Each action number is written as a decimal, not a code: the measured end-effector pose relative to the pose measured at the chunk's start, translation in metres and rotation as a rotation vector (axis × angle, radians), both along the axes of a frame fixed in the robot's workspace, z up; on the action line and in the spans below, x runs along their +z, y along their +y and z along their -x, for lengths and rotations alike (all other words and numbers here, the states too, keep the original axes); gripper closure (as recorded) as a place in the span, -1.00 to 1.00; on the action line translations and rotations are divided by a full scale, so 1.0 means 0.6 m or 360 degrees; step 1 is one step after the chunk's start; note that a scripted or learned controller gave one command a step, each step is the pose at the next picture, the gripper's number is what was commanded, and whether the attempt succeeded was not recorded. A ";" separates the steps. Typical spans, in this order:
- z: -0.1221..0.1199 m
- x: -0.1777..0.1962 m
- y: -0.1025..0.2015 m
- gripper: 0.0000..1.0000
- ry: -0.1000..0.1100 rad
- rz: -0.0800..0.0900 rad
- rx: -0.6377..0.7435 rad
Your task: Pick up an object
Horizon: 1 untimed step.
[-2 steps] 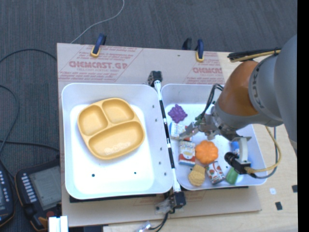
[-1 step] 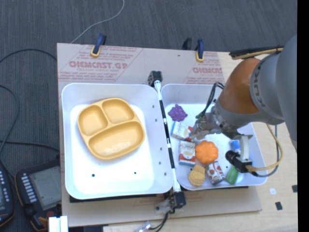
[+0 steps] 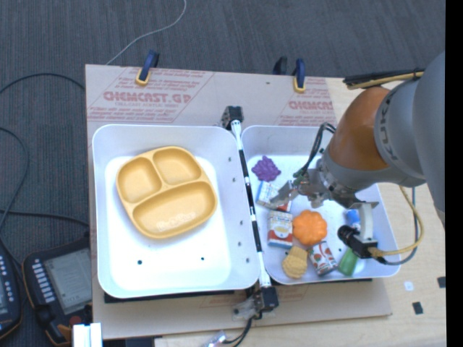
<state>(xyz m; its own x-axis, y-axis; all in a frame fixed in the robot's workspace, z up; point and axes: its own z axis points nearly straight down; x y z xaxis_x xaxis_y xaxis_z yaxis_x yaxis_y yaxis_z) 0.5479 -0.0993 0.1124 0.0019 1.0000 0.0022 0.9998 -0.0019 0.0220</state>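
- camera view: the claw (image 3: 288, 194) hangs low inside the right bin (image 3: 383, 226), at its left-centre; its fingers are blurred among the items, so whether they are spread or pressed together i cannot tell, and nothing is seen pinched.
- the nearest candidates crowd the claw: a small white carton (image 3: 268, 191) just left of it, a red-and-white packet (image 3: 281, 230) just below, the orange fruit (image 3: 310, 227) below-right, purple grapes (image 3: 265, 168) above-left.
- the packet's long axis runs roughly up-down in the view.
- the arm (image 3: 376, 132) reaches in from the right, its orange band above the wrist, the wrist bent down toward the bin floor.
- the yellow divided plate (image 3: 168, 191) lies well left, in the other bin (image 3: 103, 194).
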 end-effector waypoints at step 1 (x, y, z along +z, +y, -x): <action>0.093 -0.035 0.003 -1.00 -0.0005 0.0008 0.0000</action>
